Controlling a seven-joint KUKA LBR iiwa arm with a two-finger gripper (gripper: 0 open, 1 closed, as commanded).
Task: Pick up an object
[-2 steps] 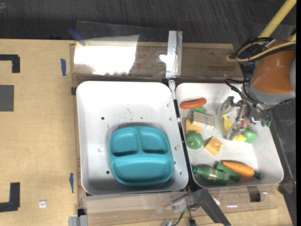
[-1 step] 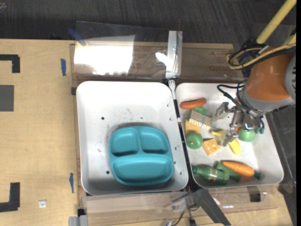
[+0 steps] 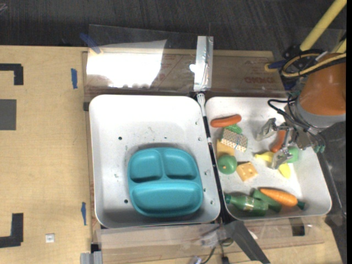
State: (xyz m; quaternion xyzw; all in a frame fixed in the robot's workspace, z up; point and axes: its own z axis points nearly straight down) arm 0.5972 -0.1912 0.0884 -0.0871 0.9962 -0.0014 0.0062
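The hand (image 3: 279, 142) hangs over the right bin (image 3: 324, 194); whether it grips anything, I cannot tell. The toy carrot (image 3: 279, 196) looks light, stiff and smooth, best pinched across its thick middle.

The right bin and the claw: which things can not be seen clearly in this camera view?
- Claw: in the camera view, its metal parts overlap toys in the right bin, so a grip cannot be judged.
- Yellow and green pieces under the claw: partly covered, shapes unclear.
- Arm: cut off by the right edge.
- Green bottle: label too small to read.
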